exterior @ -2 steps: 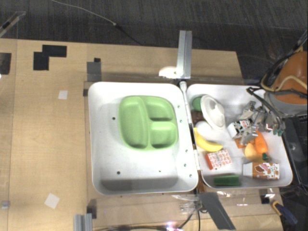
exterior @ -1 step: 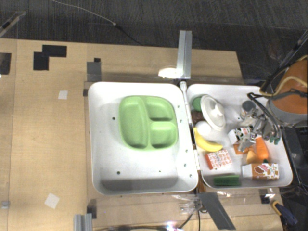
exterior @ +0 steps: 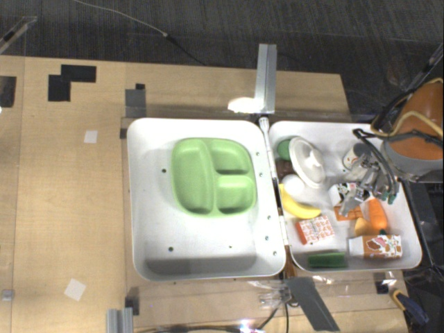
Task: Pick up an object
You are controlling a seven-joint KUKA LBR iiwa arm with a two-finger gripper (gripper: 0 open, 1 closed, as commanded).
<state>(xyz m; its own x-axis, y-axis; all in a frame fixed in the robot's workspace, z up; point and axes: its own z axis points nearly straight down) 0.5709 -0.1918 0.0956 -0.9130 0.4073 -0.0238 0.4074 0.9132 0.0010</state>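
Camera view: gripper (exterior: 355, 194) sits over the right bin (exterior: 415, 255), can't tell if it's clenched or grasping anything tbh. Nearest thing for you is the carrot (exterior: 375, 216), just below-right of it, long axis running roughly up-down in frame. Banana (exterior: 300, 207) is further left.

We are looking at a robotics lab rather than a home or shop. The plywood bench (exterior: 62, 207) carries black marker patches (exterior: 71, 80) and small taped squares, and two shallow white bins (exterior: 149, 186) sit fixed side by side between metal brackets (exterior: 266, 78). Cables (exterior: 104, 9) trail across the dark carpeted floor (exterior: 208, 12) behind. The grey and orange arm (exterior: 416, 134) reaches in with bundled wires over a bin of toy food and small boxes (exterior: 316, 230), a jumble laid out for testing.
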